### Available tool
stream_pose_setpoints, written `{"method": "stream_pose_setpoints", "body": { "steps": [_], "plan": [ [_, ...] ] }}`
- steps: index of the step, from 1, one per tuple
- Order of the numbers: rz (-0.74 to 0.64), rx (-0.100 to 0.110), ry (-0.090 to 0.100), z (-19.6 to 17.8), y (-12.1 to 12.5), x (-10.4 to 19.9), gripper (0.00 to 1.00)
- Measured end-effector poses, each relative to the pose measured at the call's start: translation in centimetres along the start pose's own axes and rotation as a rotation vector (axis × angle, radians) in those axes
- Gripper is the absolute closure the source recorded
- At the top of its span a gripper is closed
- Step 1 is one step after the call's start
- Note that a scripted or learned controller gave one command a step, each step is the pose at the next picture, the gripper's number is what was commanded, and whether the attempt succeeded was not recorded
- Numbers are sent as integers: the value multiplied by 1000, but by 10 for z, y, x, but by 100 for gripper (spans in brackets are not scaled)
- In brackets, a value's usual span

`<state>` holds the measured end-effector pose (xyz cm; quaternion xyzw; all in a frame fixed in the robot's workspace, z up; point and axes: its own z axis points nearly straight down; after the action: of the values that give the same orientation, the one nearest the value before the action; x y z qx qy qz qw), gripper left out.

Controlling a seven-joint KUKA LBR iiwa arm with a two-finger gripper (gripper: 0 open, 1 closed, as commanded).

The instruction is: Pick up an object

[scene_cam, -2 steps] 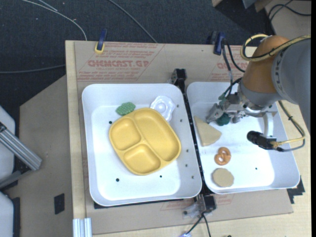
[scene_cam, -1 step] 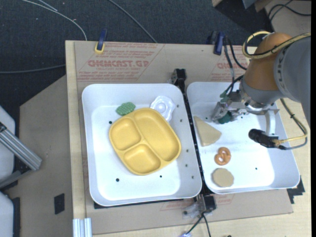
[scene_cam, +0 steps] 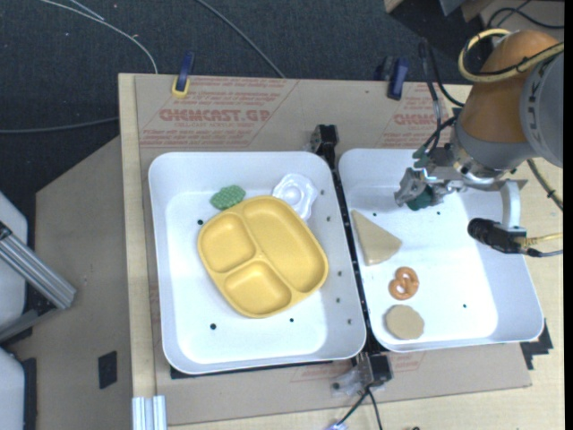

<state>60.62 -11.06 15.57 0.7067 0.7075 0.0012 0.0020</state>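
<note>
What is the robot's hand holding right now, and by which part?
Cannot be told. The hand hovers over the right bin, well above the tan wedge, with nothing visibly in it.

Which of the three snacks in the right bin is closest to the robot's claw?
The tan triangle wedge. It lies just below-left of the gripper, while the pretzel and round cookie sit farther down the bin.

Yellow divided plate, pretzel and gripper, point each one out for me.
yellow divided plate (scene_cam: 261, 254): camera view, centre ridge between its compartments.
pretzel (scene_cam: 405, 283): camera view, middle of the twist.
gripper (scene_cam: 419, 193): camera view, its tip.
</note>
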Motion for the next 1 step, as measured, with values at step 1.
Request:
{"method": "stream_pose_setpoints", "body": {
  "steps": [1],
  "plan": [
    [0, -3, -1, -53, 12, -3, 100]
  ]
}}
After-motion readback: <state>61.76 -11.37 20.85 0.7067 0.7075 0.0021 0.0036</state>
